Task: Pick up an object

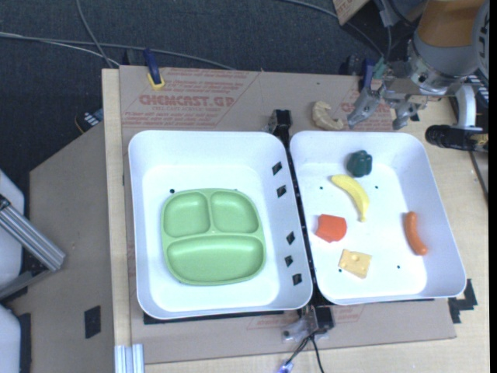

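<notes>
My gripper (383,115) hangs above the far rim of the right bin (443,231), its two fingers spread open with nothing between them. Inside that bin lie a dark green pepper (359,162), a yellow banana (353,194), a red-orange piece (331,228), a yellow cheese wedge (356,263) and an orange sausage (415,233). The pepper is the closest item, just below and left of the gripper.
The left bin (147,208) holds a green divided tray (213,235). A beige curved object (328,116) lies on the cardboard behind the right bin, left of the gripper. Black clips (279,120) line the seam between bins. A blue-yellow clamp (154,70) sits at the back left.
</notes>
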Robot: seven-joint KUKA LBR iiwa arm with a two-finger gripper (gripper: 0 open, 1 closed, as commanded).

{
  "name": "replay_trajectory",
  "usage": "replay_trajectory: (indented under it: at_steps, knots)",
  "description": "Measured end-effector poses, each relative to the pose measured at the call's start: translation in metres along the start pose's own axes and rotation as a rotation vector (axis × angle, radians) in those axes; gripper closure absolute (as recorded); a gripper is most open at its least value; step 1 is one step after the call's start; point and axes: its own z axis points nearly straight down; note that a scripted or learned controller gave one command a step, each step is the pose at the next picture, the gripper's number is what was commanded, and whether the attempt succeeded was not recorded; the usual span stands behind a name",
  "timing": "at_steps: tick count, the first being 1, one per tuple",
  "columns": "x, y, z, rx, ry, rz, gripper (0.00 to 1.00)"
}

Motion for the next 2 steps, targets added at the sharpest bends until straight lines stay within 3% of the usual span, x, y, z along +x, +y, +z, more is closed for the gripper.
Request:
replay_trajectory:
  at_steps: [1,2]
  knots:
    - [0.000,0.002,-0.008,-0.013,-0.002,-0.002,0.00]
    - [-0.007,0.004,0.052,-0.007,-0.001,-0.001,0.00]
